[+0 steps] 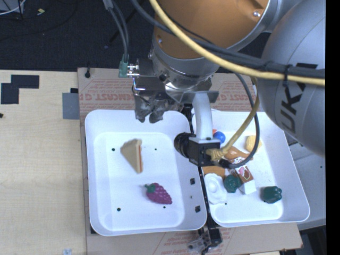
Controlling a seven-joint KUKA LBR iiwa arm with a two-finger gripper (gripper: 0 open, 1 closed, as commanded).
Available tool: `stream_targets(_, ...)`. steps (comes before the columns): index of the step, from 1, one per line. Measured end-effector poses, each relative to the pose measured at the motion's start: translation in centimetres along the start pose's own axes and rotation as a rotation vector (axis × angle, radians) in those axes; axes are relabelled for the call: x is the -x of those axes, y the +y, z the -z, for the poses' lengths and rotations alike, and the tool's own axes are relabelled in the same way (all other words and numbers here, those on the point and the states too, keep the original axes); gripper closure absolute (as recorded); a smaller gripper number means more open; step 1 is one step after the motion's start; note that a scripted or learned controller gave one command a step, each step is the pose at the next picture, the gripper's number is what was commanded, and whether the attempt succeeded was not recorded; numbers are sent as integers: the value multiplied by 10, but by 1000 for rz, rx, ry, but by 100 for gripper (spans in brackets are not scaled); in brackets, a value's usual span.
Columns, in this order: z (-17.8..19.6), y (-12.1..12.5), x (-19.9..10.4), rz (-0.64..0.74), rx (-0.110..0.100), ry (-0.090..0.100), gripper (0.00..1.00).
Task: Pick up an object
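My gripper (pixel 149 116) hangs over the far rim of the left bin (pixel 101 142), with its fingers slightly apart and nothing between them. Below it in that bin lie a tan wedge-shaped slice (pixel 133 154) and, nearer the front, a purple bunch of grapes (pixel 158 193). The right bin (pixel 292 195) holds several small toys: a blue ball (pixel 219 137), a yellow piece (pixel 251 142), a white item (pixel 214 187), a dark green piece (pixel 231 183), a red-and-white block (pixel 245 175) and a green pepper (pixel 271 194).
The arm's big grey and orange body (pixel 212 31) covers the top middle and right. A black fitting with a yellow cable (pixel 187 145) hangs over the wall between the bins. Bare wooden bench (pixel 37 163) lies to the left.
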State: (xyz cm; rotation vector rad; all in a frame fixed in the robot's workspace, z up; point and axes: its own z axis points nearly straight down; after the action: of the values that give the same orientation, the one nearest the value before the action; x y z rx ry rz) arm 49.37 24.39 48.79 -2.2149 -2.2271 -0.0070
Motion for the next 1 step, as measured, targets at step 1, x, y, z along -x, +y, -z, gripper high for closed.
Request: stream_targets(1,53,-18,1,-3,-2,-3,100)
